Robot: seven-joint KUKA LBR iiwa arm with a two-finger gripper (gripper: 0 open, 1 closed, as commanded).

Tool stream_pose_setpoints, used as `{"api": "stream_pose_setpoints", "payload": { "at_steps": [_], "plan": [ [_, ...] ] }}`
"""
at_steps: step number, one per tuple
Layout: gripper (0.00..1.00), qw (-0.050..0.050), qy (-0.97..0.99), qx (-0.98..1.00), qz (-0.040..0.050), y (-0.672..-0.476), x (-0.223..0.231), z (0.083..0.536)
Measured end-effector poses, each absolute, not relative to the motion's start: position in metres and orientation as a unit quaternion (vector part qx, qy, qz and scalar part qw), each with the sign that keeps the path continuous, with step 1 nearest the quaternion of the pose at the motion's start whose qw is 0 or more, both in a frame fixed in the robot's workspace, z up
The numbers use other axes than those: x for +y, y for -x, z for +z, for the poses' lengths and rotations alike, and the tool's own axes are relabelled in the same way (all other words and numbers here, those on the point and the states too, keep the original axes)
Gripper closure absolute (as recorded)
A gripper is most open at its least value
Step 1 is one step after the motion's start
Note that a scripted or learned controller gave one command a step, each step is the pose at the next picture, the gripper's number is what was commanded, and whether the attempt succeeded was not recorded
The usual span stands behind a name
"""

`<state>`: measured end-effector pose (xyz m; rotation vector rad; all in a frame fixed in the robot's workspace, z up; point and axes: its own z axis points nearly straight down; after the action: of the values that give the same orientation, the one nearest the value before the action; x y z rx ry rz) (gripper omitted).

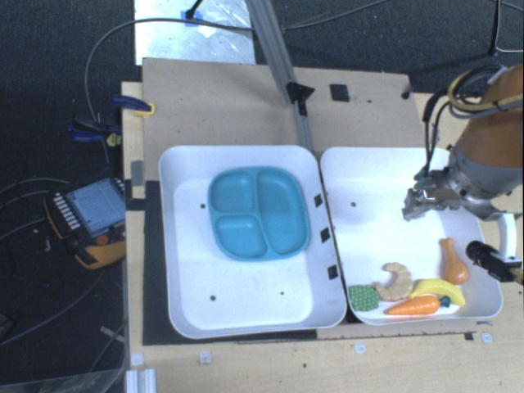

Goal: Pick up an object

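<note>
Toys lying clustered in right bin's near corner: carrot, banana, croissant, drumstick, green piece. Gripper hovering above bin, holding nothing; finger gap unclear.

A blue divided plate lies in the left bin. Left of the surface, on dark carpet, sits a handheld pendant with cables. Blue clamps grip the surface's left edge.

Robotics lab: bench with bins, cables, teach pendant.
</note>
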<state>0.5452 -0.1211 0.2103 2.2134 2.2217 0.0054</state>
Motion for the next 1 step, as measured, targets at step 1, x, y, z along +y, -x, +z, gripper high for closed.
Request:
{"api": "stream_pose_setpoints", "payload": {
  "at_steps": [1],
  "plan": [
    [1.0, 0.003, -0.705, 0.709, 0.0023, -0.5471, -0.1214, 0.2646]
  ]
}}
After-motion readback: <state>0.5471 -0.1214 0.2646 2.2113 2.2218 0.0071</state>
